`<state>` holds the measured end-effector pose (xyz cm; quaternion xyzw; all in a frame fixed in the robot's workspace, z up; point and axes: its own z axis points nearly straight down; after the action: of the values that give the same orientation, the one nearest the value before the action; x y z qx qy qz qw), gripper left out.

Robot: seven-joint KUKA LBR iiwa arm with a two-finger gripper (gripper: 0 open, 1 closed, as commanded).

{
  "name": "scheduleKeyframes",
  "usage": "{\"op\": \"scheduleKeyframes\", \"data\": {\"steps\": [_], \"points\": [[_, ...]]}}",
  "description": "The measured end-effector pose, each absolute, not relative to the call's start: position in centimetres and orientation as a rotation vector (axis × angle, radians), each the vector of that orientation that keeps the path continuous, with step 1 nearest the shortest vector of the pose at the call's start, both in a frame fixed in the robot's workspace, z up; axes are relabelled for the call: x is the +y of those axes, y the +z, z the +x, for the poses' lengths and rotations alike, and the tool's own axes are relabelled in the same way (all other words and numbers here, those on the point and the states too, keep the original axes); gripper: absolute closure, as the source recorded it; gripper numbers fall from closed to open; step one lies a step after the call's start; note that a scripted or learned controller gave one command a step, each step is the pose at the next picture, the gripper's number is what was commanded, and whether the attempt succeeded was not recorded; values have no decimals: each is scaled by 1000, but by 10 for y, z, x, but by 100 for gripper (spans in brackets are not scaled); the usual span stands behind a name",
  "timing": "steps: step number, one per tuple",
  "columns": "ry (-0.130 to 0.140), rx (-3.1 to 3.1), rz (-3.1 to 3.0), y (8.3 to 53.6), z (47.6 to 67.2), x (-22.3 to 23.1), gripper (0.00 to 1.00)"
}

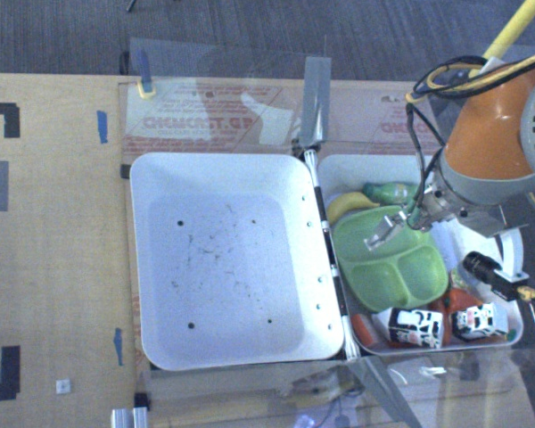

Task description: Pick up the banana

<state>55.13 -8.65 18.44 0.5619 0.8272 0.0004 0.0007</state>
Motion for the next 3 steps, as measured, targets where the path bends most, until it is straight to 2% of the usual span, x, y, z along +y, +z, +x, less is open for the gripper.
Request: {"op": "scheduleKeyframes", "data": {"steps": [1,2,3], "points": [[-1,2504,1900,228,506,-74,0],[7,2598,1740,90,483,-134,0],[6,2654,1651,90,514,-101,0]]}}
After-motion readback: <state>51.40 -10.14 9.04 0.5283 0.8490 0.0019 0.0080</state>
